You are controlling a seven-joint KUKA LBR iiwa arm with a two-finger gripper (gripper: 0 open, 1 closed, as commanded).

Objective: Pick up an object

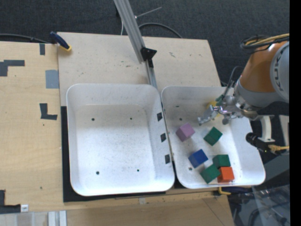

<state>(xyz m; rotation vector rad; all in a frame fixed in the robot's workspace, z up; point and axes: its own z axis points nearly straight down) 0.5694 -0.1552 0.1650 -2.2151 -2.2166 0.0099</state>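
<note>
The bench [117, 60] is a pale wooden board on a dark carpeted floor, with a second wooden surface [23, 126] to its left carrying grey and black tape marks. A slanted aluminium rail [129, 20] crosses the top of the view and ends in a black bracket [148, 54] just above the gap between the bins. A blue-and-yellow clamp [60, 40] sits at the bench's far left corner.

2 shallow white bins stand side by side. The left bin [75, 107] has a speckled floor. The right bin [249, 173] holds 6 blocks.

The arm [263, 79], grey with an orange band, reaches in from the right, and its gripper [218, 113] hangs over the upper part of the right bin. Whether its fingers are open or closed cannot be told from this view, and no block is seen between them.

The blocks are small, matte cubes, all lying on the bin floor. A dark green cube [213, 136] lies just below the gripper, apart from it. A lilac cube [185, 132] lies to its left. A blue cube [198, 157] sits lower, near the middle. At the bin's near edge, 2 green cubes [215, 167] and an orange cube [226, 174] cluster together, touching.
</note>
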